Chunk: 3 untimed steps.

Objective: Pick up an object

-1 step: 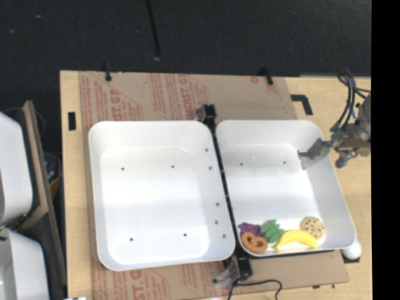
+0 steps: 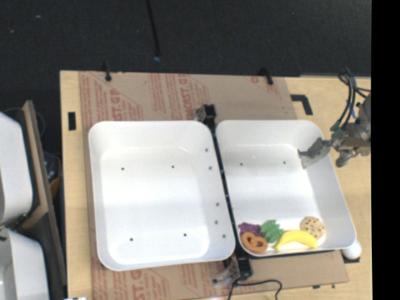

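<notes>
Camera view: your gripper (image 2: 326, 154) sits at the right bin's (image 2: 275, 186) far right edge, fingers spread, nothing between them. The banana (image 2: 295, 240) lies at the near wall, well apart, long axis along that wall, beside cookie (image 2: 312, 227), leaf (image 2: 271, 230), donut (image 2: 254, 243).

The grey arm (image 2: 361, 120) is cut off by the right side of the view, so little more than its wrist, some looped cables and the two-finger gripper (image 2: 328, 153) can be seen. The gripper is small and dark against the right-hand shallow white bin (image 2: 325, 186). In that bin's near corner, a purple toy (image 2: 249, 229) lies partly behind a brown ring-shaped toy (image 2: 253, 242); its form is too small to tell. At the left edge, white box-like objects (image 2: 12, 167) beside the plywood worktop (image 2: 156, 92) are cropped.
</notes>
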Available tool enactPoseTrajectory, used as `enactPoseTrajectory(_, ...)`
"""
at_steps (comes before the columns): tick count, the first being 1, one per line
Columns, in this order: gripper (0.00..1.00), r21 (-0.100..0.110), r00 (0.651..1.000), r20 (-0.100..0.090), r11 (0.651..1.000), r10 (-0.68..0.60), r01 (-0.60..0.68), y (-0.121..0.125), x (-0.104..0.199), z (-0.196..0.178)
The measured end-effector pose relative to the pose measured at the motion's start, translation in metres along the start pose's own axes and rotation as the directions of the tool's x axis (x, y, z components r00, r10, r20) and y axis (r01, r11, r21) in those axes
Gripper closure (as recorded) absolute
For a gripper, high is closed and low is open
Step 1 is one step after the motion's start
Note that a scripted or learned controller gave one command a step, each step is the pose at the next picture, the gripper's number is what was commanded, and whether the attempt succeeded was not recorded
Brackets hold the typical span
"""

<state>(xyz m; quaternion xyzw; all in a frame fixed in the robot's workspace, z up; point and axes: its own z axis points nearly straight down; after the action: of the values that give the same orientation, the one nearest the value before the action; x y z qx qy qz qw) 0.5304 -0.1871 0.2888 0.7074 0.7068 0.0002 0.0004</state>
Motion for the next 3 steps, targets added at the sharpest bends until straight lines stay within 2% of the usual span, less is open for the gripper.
enactPoseTrajectory(2, 0.00, 0.004, 1.000, -0.001, 1.000, 0.000, 0.000, -0.012, 0.006, 0.093)
enactPoseTrajectory(3, 0.00, 0.004, 1.000, -0.001, 1.000, 0.000, 0.000, -0.013, -0.001, 0.137)
